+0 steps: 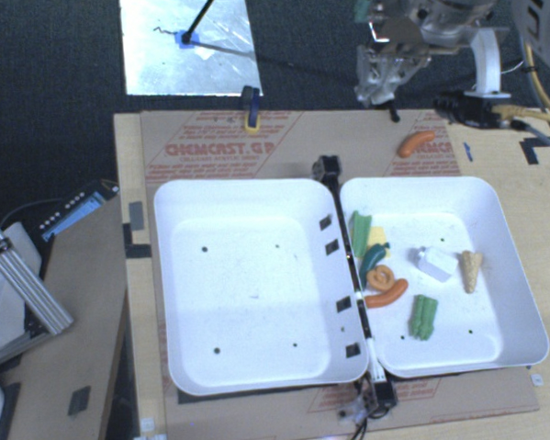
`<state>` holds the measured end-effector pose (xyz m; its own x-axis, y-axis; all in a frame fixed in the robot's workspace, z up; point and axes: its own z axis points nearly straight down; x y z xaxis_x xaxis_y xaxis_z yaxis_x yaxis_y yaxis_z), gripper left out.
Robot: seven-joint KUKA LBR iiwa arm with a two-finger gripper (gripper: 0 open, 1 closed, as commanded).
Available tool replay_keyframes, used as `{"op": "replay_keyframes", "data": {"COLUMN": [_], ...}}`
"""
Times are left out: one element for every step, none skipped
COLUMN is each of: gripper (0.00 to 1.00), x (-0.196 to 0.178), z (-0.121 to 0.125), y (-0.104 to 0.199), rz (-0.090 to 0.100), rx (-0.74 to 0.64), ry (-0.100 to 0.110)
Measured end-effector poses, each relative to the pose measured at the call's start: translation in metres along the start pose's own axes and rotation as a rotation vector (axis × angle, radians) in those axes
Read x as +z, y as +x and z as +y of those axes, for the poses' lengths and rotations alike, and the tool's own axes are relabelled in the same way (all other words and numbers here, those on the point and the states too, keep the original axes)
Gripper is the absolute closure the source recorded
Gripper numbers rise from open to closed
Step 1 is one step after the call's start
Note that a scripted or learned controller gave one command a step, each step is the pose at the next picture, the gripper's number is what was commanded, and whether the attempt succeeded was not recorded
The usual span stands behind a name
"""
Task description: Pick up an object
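Observation:
My gripper (379, 88) hangs high above the bench, beyond the far edge of the right bin (506, 239), with nothing visibly held beneath it. In the right bin lie a green pod (359, 230), a yellow piece (378, 236), a teal item (372, 255), an orange ring (381, 278), an orange sausage shape (386, 294), a green ridged vegetable (423, 316), a small grey-white block (431, 264) and a tan cone (470, 270). Another orange sausage shape (416, 144) rests on the cardboard behind the bin.
The left bin (251, 280) sits beside the right one, joined by a black clipped divider (348, 257). A yellow and blue clamp (250, 110) stands at the cardboard's far edge. A shiny sheet (190, 44) lies on the floor at the back.

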<state>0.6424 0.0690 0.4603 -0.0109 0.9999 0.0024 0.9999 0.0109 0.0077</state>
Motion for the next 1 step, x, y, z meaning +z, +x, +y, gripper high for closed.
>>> {"op": "replay_keyframes", "data": {"gripper": [1.00], "x": [0.1489], "z": [0.0245], "y": [0.0860], "rz": [-0.001], "rx": [-0.001], "ry": [0.018]}}
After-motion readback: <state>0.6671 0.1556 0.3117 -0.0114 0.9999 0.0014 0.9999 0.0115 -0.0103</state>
